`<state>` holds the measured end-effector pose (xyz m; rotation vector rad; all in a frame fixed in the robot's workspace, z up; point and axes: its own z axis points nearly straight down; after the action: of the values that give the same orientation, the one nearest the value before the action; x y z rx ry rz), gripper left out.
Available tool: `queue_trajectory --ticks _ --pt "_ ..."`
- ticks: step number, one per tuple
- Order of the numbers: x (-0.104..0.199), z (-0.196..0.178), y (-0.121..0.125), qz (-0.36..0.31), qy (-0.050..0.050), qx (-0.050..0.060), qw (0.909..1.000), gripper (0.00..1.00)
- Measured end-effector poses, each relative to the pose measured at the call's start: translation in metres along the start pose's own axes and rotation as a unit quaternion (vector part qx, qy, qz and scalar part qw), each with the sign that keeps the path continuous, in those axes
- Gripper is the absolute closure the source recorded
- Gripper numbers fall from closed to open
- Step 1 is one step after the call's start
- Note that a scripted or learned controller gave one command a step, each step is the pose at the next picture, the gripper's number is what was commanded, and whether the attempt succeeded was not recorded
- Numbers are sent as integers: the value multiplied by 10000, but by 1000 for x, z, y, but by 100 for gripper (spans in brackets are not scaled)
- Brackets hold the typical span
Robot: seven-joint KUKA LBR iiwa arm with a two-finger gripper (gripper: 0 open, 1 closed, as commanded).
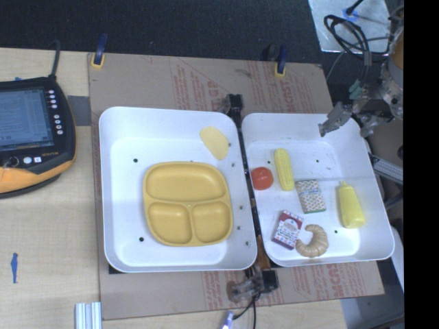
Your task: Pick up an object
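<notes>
White plastic walls of the right bin (384, 252) lie under me, and my fingers (334, 124) hang over its far right corner, well above its floor, with nothing between them; whether they are spread or closed I cannot tell from this slant. Down and to the left of my fingers, near but apart, lies a yellow corn cob (284, 168) with a red tomato (261, 177) just beside it on its far side from me. Further toward the near edge of the bin sits a small patterned box (311, 196), and beyond that a red carton (287, 229) touching a tan croissant (313, 241). Almost straight below my fingers in the picture, well apart from them, a yellow squeeze bottle (351, 205) lies along the right wall. Across the divide, far to my fingers' left, the left bin (116, 184) holds a yellow divided tray (187, 203) and a pale yellow banana-like piece (215, 142) leaning on its far wall.
</notes>
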<state>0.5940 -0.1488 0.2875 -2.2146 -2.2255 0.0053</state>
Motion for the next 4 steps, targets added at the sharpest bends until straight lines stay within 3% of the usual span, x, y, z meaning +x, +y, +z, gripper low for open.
queue_trajectory --ticks 1,2,3,4 --pt "58 102 25 -21 11 40 10000 0" --pt "46 200 36 0 1 47 10000 0" --pt "55 196 35 -9 1 16 10000 0" --pt "47 195 55 -4 2 -10 10000 0"
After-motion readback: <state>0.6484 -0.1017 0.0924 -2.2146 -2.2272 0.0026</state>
